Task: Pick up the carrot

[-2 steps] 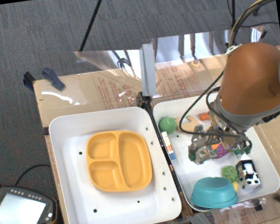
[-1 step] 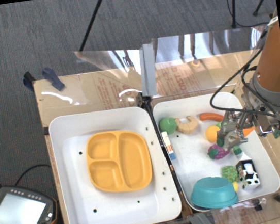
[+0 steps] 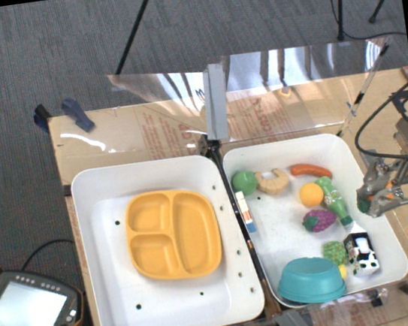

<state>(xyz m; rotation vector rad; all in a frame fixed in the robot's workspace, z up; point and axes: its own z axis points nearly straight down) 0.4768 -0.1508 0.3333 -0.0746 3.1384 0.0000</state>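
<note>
We're looking down on the right bin, and the carrot lies near its far wall, a slim orange-red piece with its long axis running roughly side to side, tipped a little so its right end sits nearer us. Just beside it on the left is the beige bagel-like piece, and just on the near side of it are the orange ball and the green bottle. So it's a crowded neighbourhood, but the carrot's far side looks free.

Now the gripper: it hangs over the bin's right rim, to the right of the carrot and nearer us than it. We'd judge the coming move as a reach left and toward the far wall, passing over the green bottle, with the wrist turned so the closing line crosses the carrot's short width. We see nothing between its tips, and whether they stand apart or together we cannot tell; the metalwork there is too jumbled. The carrot is untouched in the bin, well apart from the gripper.
</note>
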